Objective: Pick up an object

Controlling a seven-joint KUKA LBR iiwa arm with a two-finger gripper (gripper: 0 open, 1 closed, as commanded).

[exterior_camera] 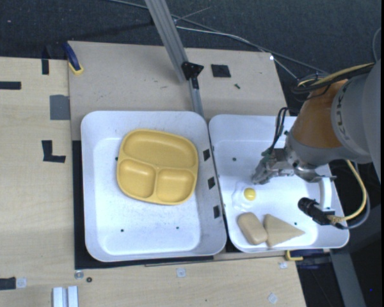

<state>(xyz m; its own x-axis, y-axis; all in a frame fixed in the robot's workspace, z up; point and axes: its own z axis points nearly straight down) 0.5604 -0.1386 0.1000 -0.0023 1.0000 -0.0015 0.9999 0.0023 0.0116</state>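
Landmark: the right bin (227, 133).

The arm (320, 123) came in over the bin's right side, orange band above the wrist, and the gripper (261, 174) hung low over the bin's middle. The fingertips were dark and small against the white floor; cannot tell whether they were apart or together, and nothing could be seen between them.

A small yellow ball (249, 194) sat in the bin just below the gripper, near it but seemingly apart. Toward the bin's near edge lay a tan roll (251, 228) and, touching or almost touching it on its right, a tan wedge (283, 229). Both were well clear of the gripper. The rest of the bin floor around the gripper was bare white, so nothing lay between the tips and the ball.

A black fitting (312, 210) with a yellow cable (360, 200) hung off the wrist over the bin's right part, just above the wedge's right end.

Left of the bin, side by side with it, was the left bin (96, 190), holding a yellow divided tray (157, 166) in its upper half, upright, three sections showing. A grey pole (169, 34) slanted down from the top to the gap between the two bins, ending at the bin's upper left corner. Black clips (212, 183) lined the wall between the bins.
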